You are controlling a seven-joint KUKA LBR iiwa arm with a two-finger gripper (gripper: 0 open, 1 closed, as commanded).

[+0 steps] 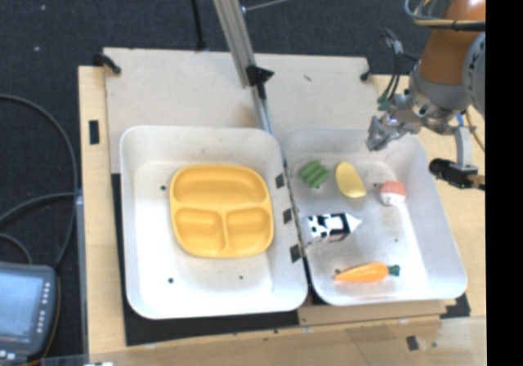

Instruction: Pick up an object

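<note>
left bin (139,217): holding a yellow divided plate (221,209), lying flat mid-bin.
right bin (441,258): holding the pickable toys, spread apart: green toy (313,174), yellow toy (350,180), cow-print carton (331,226), carrot (364,273), red-white toy (393,192).
gripper (381,137): hovering over the right bin's back rim, gripping nothing; finger state, cannot tell.

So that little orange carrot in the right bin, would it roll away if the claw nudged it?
Probably, a little. The carrot looks like a rounded, tapering toy lying on its side, so a nudge might make it roll in a curve rather than straight. It also looks stiff and smooth, likely plastic, so it could slip. The right bin has a raised rim close by, which should stop it.
</note>
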